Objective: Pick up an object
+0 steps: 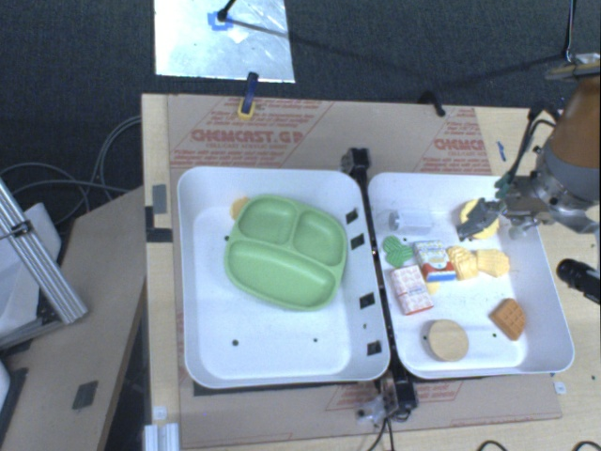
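Dark carpet surrounds a brown bench (310, 125) filling mid-frame. On it, the left bin (202, 280) holds a green divided plate (285, 251); the right bin (545, 299) holds small food items. At the right edge the gripper (481, 216) hangs over that bin's upper part, clamped on a yellow object (472, 220), above a silver sheet (223, 24) at upper left
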`<state>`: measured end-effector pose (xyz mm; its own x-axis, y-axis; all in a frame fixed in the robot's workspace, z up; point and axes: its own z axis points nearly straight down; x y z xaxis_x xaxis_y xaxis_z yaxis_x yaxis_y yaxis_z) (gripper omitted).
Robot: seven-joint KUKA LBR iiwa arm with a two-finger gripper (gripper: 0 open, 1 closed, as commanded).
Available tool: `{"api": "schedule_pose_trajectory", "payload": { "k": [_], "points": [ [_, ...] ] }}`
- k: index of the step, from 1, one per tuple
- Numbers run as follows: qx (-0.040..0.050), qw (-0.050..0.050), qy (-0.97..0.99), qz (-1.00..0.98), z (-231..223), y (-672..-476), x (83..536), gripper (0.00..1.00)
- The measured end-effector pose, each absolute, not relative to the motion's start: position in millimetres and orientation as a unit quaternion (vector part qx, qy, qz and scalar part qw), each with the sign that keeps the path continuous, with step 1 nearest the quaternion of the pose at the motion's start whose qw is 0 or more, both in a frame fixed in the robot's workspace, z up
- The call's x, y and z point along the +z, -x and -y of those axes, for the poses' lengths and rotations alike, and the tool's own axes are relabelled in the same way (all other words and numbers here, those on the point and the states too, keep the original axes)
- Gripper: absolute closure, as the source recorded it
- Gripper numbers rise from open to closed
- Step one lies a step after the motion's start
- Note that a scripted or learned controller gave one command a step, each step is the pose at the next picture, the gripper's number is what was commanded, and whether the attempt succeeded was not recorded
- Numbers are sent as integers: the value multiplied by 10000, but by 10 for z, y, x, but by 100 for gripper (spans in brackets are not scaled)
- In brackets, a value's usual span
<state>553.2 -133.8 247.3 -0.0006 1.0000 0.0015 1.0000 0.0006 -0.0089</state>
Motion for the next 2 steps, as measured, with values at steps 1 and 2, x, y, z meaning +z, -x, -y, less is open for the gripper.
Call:
{"api": "schedule_pose_trajectory", "payload": {
  "k": [1,2],
  "points": [
    [-4,-5,7060,7082,1336,-5553,2527,0],
    [9,13,7069,7073,1395,-5546,1917,0]
  ]
}}
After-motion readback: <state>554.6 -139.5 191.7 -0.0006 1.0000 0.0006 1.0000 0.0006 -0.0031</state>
